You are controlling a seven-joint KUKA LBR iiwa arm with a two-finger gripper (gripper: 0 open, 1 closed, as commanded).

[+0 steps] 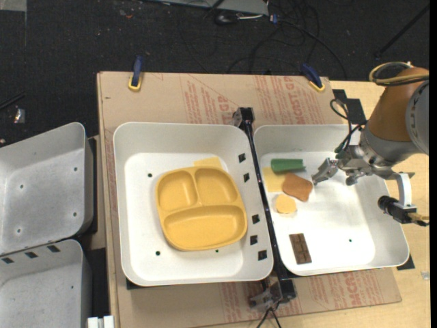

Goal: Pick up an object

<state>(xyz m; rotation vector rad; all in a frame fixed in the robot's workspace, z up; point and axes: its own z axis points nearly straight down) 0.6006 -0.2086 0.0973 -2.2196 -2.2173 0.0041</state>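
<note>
Reaching in from the right, the grey arm (399,125) hangs its gripper (326,171) over the far part of the right bin (355,251), just right of the brown piece (298,186); its fingers stand apart with nothing between them. Beside the brown piece lie a green block (287,164), a pale yellow slab (273,180) and a round yellow piece (285,204), with a dark brown bar (300,248) nearer. A yellow divided tray (201,208) lies in the left bin (136,183).

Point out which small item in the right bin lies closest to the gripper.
The brown rounded piece, just left of the gripper. The green block, round orange disc and dark brown rectangle lie farther off.
</note>
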